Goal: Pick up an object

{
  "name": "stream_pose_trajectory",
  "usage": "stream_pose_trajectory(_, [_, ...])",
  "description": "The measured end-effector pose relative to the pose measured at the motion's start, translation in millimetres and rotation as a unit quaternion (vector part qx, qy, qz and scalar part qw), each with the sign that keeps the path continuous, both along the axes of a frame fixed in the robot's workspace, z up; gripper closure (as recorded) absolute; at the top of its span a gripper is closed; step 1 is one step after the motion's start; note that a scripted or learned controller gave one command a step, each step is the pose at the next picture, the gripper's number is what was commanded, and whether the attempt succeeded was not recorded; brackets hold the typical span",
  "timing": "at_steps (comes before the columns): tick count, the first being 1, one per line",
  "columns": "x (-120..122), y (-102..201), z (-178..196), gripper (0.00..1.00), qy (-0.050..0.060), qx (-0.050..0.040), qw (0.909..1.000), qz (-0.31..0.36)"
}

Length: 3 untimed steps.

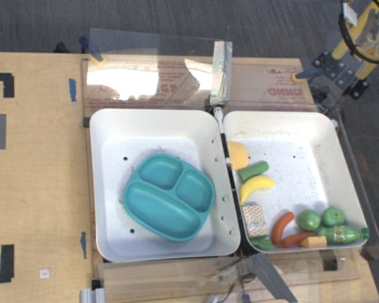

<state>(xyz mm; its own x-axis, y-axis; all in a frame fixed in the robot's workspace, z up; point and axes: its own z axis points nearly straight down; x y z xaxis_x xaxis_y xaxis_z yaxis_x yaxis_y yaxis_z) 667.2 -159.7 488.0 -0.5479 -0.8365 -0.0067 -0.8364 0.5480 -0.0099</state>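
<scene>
A teal divided plate (170,197) lies in the left bin (107,144). The right bin (303,137) holds toy food along its left and front sides. There is a yellow-orange piece (237,155), a green pod (254,170), a banana (257,187) and a small patterned packet (255,219). Toward the front right lie a red sausage (282,227), two green round fruits (308,219) (333,217), a green bottle (342,235) and a tan block (314,241).
A shiny metal post (220,74) stands behind the seam between the bins, in front of a cardboard backing (265,84). Yellow and black equipment with cables (360,30) sits at the top right. The wooden bench (31,169) extends to the left.
</scene>
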Motion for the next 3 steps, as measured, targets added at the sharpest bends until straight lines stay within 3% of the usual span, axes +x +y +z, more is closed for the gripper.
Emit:
stream_pose_trajectory(1, [0.1,-63.9,-11.2,1.00,0.001,-0.0012,0.9829,0.184])
stream_pose_trajectory(2, [-0.3,-60.8,-186.6,1.00,0.007,0.0023,0.9642,0.265])
stream_pose_trajectory(3, [-0.7,-33.1,-274.9,1.00,0.007,0.0019,0.9484,0.317])
